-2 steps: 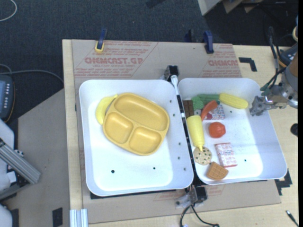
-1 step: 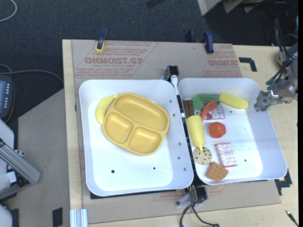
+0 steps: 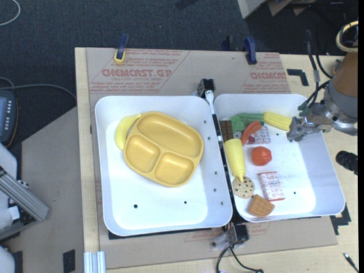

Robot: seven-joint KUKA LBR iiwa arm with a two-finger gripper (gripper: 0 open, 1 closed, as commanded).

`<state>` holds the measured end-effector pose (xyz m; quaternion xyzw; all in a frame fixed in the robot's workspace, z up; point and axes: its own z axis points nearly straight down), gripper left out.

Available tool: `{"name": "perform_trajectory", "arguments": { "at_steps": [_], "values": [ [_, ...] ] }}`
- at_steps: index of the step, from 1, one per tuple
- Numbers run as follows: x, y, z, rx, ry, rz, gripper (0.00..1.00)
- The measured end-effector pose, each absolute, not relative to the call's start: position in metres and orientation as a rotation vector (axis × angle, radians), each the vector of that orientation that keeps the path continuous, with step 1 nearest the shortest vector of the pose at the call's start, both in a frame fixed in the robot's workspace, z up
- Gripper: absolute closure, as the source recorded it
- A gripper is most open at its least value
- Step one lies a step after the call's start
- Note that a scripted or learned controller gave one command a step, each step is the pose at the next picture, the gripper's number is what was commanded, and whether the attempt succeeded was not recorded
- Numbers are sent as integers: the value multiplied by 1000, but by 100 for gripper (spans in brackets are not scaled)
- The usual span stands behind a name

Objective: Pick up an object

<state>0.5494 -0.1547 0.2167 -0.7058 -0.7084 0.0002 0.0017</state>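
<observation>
**Inspector:** The gripper [image 3: 297,131] is hanging over the far right part of the right bin [image 3: 318,178], with the arm [image 3: 344,92] reaching in from the right. It is sitting just beside the right end of the corn cob [image 3: 277,120]. Nothing is showing between its tips, so I am recording no grasp. Whether the claw is released or clenched, I cannot tell at this size.

**Supervisor:** Which step are you logging?

**Inspector:** I am judging it as the approach, pick not yet made. The likeliest target is lying closest: the corn cob, at the far side of that bin. The next move is calling for a descent squarely over one item, jaws spanning its narrow side.

**Supervisor:** Anything crowding it?

**Inspector:** Yes. The corn is lying next to a green item [image 3: 245,119], with a red pepper-like piece [image 3: 250,132] and a small packet [image 3: 261,135] close by. Nearer the middle a red tomato [image 3: 261,156] is sitting alone, the easier candidate in my view. A yellow bottle [image 3: 234,157] is lying along the left wall, with a round cookie [image 3: 243,187], a waffle-like biscuit [image 3: 260,206] and a red-and-white packet [image 3: 271,186] near the front. The left bin [image 3: 114,198] is holding a yellow divided plate [image 3: 163,148] lying over a yellow item [image 3: 121,132], well apart from the gripper.
</observation>
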Motion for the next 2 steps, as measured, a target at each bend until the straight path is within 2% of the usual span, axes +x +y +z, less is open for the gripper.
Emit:
{"name": "perform_trajectory", "arguments": {
  "at_steps": [1,2],
  "values": [
    [539,-98,210,-2213,-2224,0,100],
    [529,-49,225,-2212,-2226,-2,100]
  ]
}}
